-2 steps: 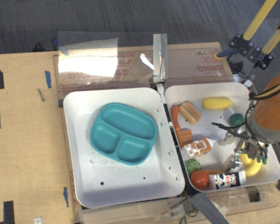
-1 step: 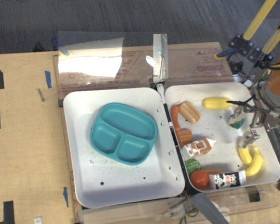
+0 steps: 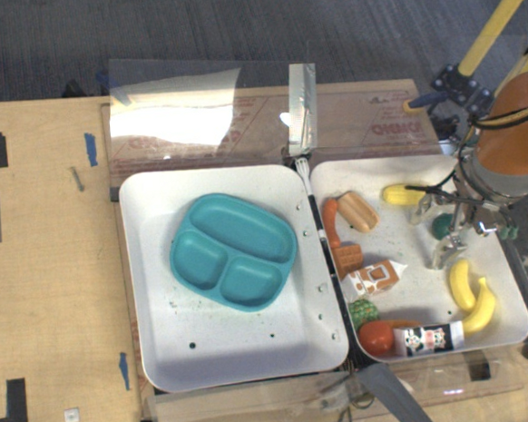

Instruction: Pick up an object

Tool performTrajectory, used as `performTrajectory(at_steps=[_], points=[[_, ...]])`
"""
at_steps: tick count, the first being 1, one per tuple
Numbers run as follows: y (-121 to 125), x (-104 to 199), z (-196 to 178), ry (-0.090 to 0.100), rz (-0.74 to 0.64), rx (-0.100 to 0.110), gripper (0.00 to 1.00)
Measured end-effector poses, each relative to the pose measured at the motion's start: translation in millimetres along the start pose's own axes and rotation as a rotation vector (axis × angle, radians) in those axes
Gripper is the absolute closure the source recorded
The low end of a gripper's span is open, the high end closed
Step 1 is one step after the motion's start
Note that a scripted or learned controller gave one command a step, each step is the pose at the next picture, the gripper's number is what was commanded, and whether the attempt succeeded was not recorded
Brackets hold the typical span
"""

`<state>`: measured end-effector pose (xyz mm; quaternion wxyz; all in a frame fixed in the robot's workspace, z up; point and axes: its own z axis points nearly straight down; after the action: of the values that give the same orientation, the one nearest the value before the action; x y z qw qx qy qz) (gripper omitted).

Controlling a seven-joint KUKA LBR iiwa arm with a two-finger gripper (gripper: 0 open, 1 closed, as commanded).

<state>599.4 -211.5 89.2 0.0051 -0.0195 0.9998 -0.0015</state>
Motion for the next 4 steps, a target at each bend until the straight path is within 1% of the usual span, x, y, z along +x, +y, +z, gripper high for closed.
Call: performTrajectory(at_steps=[1, 2, 3, 4], points=[[28.7, -30.1, -0.1, 0.003, 0.03, -0.001, 0.0], [115.5, 18.1, -2.0, -0.003, -0.092, -0.003, 0.0], [22.6, -26.8, -67.7, -0.005, -0.057, 0.003, 0.0], [-11.5, 56.6, -11.0, 0.011, -0.107, -0.005, 0.0]])
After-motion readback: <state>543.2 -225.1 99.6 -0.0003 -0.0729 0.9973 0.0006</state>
